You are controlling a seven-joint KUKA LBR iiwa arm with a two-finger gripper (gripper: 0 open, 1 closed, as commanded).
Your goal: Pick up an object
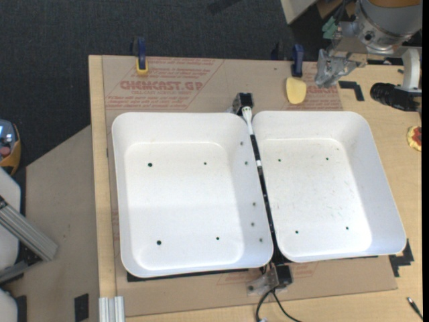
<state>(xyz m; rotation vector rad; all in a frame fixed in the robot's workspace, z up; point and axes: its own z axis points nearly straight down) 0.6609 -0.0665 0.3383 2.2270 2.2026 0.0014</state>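
The light is bright and even. The two white bins (181, 200) shine the most, nearly washed out, with soft grey shade along their inner walls. The dark floor (67, 12) at the top left looks dim and a bit grainy. The arm (389, 5) in the top right corner is a little blurry.

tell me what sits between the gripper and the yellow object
Nothing: in the camera view, bare brown board separates the gripper from the yellow object behind the right bin.
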